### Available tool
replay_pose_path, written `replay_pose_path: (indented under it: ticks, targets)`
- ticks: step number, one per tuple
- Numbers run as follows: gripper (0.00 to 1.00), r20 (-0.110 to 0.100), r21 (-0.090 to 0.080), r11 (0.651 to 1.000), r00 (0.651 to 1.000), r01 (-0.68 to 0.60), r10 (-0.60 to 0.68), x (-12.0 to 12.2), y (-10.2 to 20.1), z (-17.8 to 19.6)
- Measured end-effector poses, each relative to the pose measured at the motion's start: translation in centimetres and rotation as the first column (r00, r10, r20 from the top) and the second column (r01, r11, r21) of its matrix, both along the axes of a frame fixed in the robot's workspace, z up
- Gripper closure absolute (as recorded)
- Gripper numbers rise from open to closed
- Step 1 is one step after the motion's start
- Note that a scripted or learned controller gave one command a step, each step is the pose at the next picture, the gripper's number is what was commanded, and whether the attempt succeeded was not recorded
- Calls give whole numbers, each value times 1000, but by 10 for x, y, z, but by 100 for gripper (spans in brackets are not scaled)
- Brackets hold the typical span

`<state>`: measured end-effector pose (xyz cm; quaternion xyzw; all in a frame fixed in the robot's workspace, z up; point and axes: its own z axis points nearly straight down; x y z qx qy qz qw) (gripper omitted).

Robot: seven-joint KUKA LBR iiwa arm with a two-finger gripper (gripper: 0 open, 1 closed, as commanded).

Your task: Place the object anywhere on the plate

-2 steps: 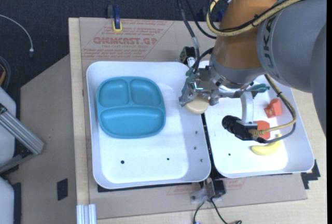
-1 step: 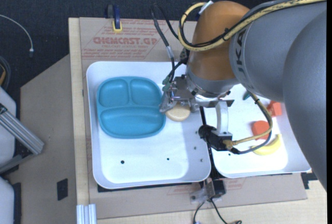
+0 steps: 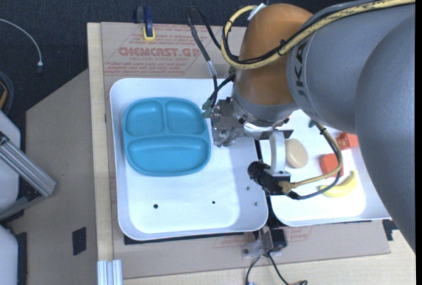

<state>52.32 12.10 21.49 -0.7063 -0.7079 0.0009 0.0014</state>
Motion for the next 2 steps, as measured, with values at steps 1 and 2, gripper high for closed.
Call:
replay_pose_path:
  ticks: [1,2]
  targets:
    - [100,6,0,1000,1000,1,-1,-2,2,20]
    - [0,4,0,1000,1000,2,-2,-3,2,19]
